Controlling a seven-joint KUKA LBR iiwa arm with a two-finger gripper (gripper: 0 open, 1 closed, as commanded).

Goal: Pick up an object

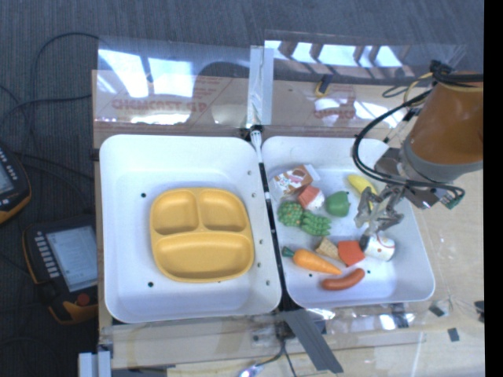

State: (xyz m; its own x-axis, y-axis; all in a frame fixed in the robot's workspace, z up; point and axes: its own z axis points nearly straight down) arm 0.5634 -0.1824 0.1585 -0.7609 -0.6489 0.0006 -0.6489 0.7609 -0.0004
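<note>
Two white bins sit side by side on the surface. The left bin [118,210] carries a yellow divided plate [202,232]. The right bin [409,281] carries the toy food: a carrot [313,261], a red sausage [343,279], a green pepper [338,203], a green bumpy piece [305,220], a banana [359,184], a red block [351,252] and a white rounded piece with red marking [383,247].

The arm enters from the right, and its pincer [377,214] hangs low over the right half of the right bin. The metal fingers [366,207] appear spread, with nothing seen between them; I judge the pincer open and empty, though the linkage is cluttered and the tips are hard to separate.

The nearest candidate is the white rounded piece, lying just below the fingertips and slightly toward the bin's near edge. The red block touches or nearly touches it on the left; contact cannot be settled.

Judgement: no object is lifted yet. The coming move turns on a short drop onto the white piece. Being rounded, it offers no long axis to align with, and the adjacent red block may obstruct one finger.
</note>
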